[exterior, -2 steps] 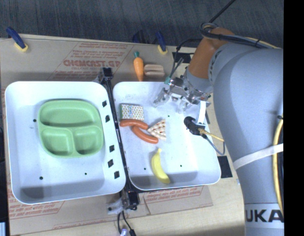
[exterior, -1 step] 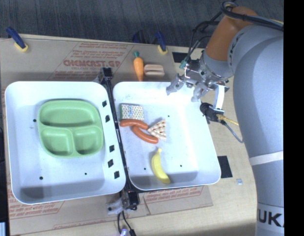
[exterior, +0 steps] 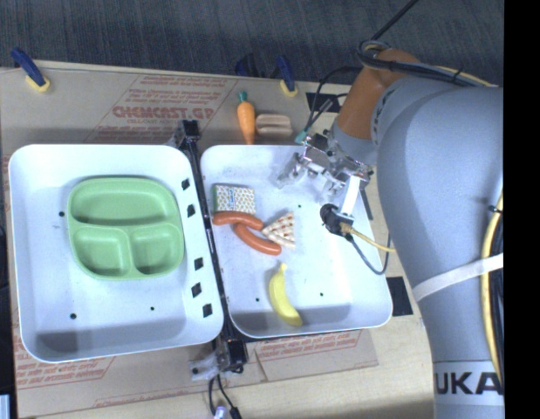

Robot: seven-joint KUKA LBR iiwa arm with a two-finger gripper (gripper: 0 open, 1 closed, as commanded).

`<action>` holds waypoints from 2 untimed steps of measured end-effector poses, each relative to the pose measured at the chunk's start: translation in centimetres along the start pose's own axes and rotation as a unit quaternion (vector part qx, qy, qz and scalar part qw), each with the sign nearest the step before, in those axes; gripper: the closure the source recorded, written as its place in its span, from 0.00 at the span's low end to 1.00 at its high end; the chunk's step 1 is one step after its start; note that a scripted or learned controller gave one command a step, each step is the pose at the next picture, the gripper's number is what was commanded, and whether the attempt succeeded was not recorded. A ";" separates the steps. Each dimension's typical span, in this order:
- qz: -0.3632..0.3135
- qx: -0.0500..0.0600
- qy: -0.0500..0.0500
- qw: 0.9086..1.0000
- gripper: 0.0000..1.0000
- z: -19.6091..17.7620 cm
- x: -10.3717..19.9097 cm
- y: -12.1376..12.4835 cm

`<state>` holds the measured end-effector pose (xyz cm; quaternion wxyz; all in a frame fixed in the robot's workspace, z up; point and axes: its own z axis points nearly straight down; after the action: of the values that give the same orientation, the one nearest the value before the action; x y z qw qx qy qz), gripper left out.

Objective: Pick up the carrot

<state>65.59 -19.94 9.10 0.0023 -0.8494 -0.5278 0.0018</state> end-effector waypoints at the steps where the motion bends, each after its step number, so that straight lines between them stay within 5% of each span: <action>1: -0.003 0.001 0.000 1.000 1.00 -1.1 0.1 0.0; 2: -0.010 -0.003 0.000 1.000 1.00 -17.3 2.4 -4.7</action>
<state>62.54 -15.76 26.45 0.0000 -0.8440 -0.5363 0.0002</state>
